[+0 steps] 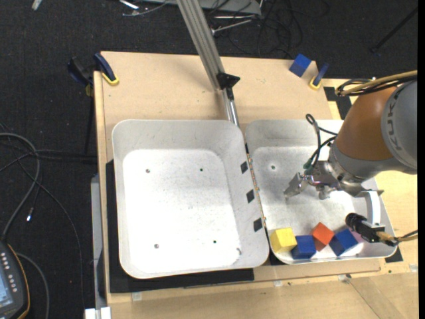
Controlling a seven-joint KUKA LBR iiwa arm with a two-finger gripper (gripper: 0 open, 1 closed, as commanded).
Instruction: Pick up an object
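My gripper (307,189) hangs over the middle of the right bin (279,135), its two fingers spread open with nothing between them. Along the bin's near edge lie a yellow block (283,238), a blue block (305,246), an orange block (323,234) and a second blue block (343,242). A small purple piece (356,230) sits just right of them, partly hidden. The gripper is above and apart from the blocks, touching none.
The left bin (126,145) stands beside the right one. A slanted metal pole (202,38) ends at the bins' far divide. A blue block (301,64) and a clamp (317,75) sit on the bench's far right corner.
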